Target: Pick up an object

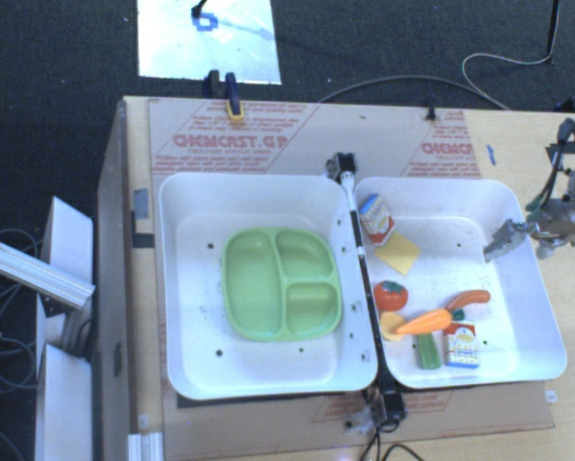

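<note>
You have two white bins side by side on the bench: the left bin [186, 257] holds one green divided plate [281, 283] with three compartments, lying flat near its middle. The right bin [527, 286] holds the loose items, seven by count: one small red-and-white packet [375, 217] near the top left corner, one yellow square slice [397, 254] just below it, one tomato [391, 296], one carrot [424, 322] lying across the lower middle, one red sausage [468, 299] just above the carrot's tip, one green piece [428, 351] below the carrot, and one small carton [462, 345] with a red-and-white label beside the green piece. The print on the packet and carton is too small to read. The cardboard sheet [268, 133] under the bins carries red lettering that reads "CHEMCAST GP", once behind the left bin and again, partly cut off, behind the right bin. The gripper [503, 240] sits at the right bin's right side, above the rim and well apart from every item; nothing is between its fingers, and you cannot tell from this view whether they are spread or closed.
</note>
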